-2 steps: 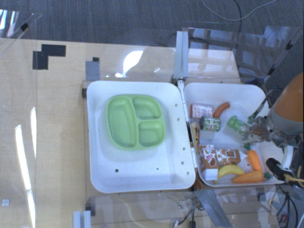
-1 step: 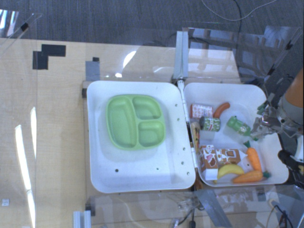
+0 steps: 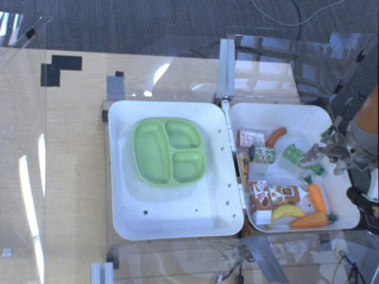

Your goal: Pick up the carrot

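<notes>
The carrot (image 3: 317,197) lies in the right bin (image 3: 320,114) near its front right corner, long axis running roughly front to back, green leafy end toward the back, tip toward the front. A second carrot (image 3: 309,220) lies crosswise just in front of it, beside a banana (image 3: 286,212). The jaws' (image 3: 323,154) opening state cannot be told; they hover behind the carrot, apart from it.

The grey arm (image 3: 366,129) with its orange band reaches in from the right edge, wrist angled leftward and slightly down, its two-finger gripper (image 3: 312,157) low, pointing left, both fingers clasping nothing that can be seen.
</notes>
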Tool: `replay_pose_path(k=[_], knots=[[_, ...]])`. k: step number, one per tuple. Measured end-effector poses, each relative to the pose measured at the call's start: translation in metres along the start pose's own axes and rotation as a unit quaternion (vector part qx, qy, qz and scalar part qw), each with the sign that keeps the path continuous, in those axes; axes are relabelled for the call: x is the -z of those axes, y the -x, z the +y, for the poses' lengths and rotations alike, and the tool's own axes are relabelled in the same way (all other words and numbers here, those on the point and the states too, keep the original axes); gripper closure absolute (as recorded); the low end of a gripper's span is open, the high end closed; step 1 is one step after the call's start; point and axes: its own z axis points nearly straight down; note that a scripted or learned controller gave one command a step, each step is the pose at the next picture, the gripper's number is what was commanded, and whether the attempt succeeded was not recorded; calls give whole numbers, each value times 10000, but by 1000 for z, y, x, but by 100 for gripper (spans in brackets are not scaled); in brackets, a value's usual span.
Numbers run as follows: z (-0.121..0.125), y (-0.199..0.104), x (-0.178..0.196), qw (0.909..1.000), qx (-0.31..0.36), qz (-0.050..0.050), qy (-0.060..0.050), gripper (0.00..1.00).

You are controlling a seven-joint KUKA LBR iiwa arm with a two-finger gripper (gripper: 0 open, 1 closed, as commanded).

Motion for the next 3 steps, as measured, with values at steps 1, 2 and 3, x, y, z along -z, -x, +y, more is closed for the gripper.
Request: replay_pose_path(k=[1,2,3], knots=[[-34,9,-73,9997,245,5,35,0],[-31,7,-61,9997,255,11,66,100],[-44,-55,16,9985,556,4,-1,100]])
